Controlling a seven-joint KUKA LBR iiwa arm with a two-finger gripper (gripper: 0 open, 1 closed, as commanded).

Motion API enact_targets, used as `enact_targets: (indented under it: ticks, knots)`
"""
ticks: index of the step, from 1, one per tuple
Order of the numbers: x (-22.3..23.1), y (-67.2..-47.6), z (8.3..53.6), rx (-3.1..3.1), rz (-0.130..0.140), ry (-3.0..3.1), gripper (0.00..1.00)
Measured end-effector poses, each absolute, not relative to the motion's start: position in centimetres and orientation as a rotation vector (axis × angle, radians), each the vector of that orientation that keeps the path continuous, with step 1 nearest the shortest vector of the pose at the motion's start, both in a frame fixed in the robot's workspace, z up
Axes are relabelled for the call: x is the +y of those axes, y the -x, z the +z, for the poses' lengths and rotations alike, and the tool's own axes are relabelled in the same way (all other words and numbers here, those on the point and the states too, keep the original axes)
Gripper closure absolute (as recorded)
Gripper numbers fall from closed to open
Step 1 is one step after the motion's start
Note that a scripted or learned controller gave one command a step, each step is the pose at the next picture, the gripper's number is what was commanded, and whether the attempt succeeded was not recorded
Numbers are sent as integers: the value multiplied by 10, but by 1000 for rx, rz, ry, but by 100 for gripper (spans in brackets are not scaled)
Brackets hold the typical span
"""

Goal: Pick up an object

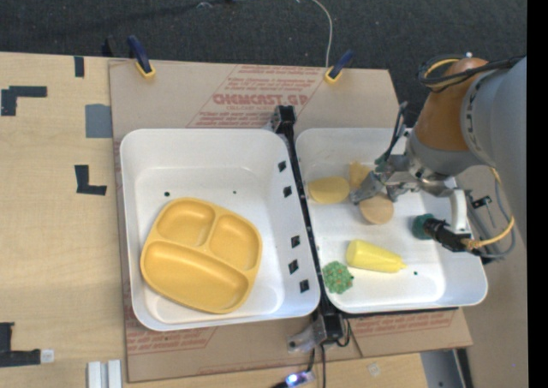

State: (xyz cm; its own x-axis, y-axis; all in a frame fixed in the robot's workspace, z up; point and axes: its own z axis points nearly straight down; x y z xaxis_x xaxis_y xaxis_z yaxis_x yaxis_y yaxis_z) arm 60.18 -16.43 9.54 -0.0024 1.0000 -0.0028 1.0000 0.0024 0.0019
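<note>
Above the right bin, jaws over tan food

You had two white bins: the left bin and the right bin. One yellow divided plate. One yellow oval piece. One tan round piece. One yellow cone-shaped piece. One green broccoli piece. Two blue clamps.

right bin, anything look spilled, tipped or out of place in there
Nothing stands out. The right bin holds loose toy food: a yellow corn cob, green broccoli, a lemon and a tan piece beside the gripper.
</note>
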Motion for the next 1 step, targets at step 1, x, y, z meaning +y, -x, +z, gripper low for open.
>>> enact_targets:
  ticks: [1]
  knots:
    - [-162,-602,159,2221,4,-2217,100]
